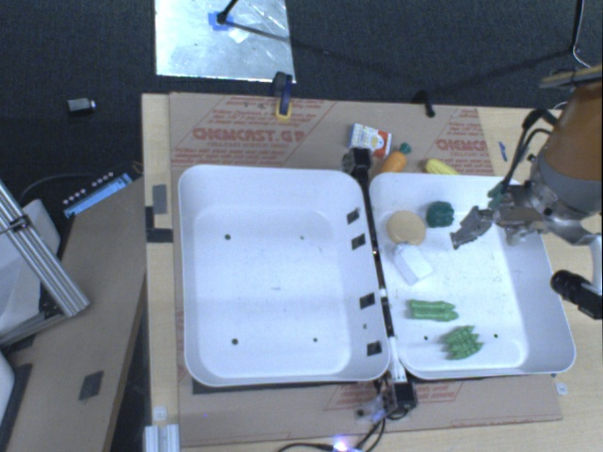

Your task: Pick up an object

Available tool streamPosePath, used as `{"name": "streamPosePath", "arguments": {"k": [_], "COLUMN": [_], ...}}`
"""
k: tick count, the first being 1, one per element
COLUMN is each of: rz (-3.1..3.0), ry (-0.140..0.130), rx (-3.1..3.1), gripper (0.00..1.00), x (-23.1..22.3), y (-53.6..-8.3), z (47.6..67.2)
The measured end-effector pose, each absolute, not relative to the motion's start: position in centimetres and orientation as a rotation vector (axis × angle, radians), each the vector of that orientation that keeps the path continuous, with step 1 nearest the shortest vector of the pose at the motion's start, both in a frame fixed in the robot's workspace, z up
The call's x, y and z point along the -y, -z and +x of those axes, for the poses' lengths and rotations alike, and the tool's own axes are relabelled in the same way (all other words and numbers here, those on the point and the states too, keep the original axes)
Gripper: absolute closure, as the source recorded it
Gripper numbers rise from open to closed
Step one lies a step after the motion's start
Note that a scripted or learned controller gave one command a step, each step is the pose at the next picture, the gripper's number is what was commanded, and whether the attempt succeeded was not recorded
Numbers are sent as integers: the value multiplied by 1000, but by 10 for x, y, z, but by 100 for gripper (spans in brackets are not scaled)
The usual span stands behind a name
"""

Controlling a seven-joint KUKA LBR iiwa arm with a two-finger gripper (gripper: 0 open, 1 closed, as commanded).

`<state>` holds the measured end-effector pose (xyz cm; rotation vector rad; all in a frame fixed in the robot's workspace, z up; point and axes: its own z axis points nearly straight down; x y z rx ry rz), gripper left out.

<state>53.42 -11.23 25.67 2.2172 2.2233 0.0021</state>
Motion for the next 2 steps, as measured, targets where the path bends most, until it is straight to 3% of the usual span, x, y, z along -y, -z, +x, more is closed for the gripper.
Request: {"name": "streamPosePath", "arguments": {"k": [1,2], "rz": [2216,2196], "ry": [1,-30], "rx": [-2235,-2223], "gripper": [0,0], "x": [49,-10], "y": [-206,-377], "z": [502,593]}}
